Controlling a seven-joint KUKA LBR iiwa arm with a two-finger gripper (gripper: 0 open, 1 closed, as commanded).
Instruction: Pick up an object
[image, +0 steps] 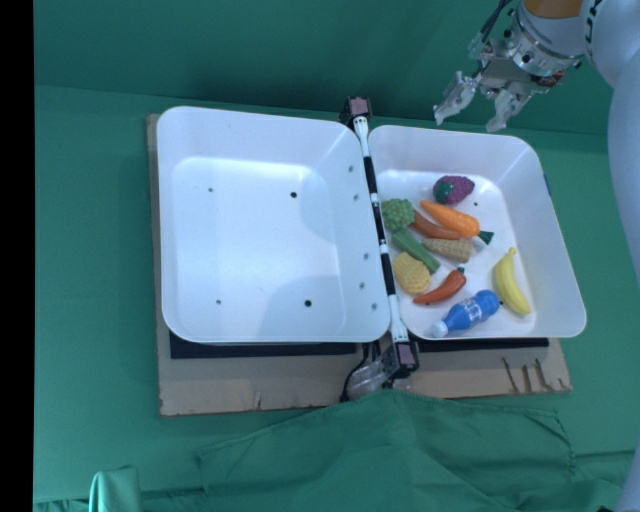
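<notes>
1. Two white bins: left bin (200, 150), right bin (530, 190).
2. Nine toys in the right bin, including one banana (511, 284), one bottle (468, 312), one carrot (452, 217).
3. My gripper (476, 108) hangs above the right bin's far rim, jaws spread, pinching nothing.

Seen from above, two white bins sat side by side on a green counter (90, 250). The right bin (545, 215) held a banana (511, 283), blue bottle (466, 313), carrot (450, 217) and other toy produce. The tool (473, 108) hung above its far edge, fingers spread apart.
</notes>
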